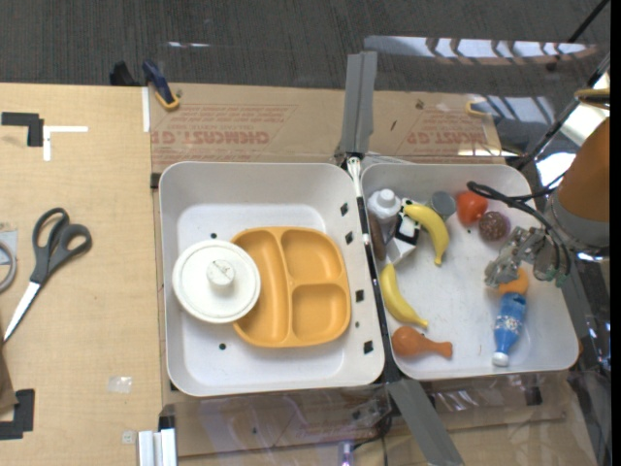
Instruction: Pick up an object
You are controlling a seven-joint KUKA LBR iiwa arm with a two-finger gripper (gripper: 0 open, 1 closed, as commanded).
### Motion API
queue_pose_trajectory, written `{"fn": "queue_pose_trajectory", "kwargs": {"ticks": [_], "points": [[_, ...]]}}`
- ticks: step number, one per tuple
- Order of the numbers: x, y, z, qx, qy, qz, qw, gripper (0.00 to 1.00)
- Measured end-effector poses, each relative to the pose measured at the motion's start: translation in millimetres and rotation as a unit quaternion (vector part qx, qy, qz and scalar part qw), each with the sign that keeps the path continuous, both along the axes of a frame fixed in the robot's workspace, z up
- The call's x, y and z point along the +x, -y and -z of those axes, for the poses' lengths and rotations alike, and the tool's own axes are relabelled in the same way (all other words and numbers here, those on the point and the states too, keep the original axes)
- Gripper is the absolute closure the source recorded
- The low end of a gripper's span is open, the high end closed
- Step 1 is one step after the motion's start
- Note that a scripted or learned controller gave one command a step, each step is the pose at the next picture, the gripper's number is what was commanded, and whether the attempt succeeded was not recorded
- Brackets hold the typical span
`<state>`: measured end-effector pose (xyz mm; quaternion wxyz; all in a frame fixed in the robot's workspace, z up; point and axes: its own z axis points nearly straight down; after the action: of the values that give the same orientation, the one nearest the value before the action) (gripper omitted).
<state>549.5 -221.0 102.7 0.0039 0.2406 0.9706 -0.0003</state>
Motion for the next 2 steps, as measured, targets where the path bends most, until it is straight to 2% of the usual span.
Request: {"fn": "queue_pose_trajectory", "kwargs": {"ticks": [1, 2], "points": [[14, -67, -177, 0.001, -0.001, 0.149, 0.9888, 1.0], [9, -76, -42, 0.0016, -0.004, 0.199, 0.98, 1.0]]}}
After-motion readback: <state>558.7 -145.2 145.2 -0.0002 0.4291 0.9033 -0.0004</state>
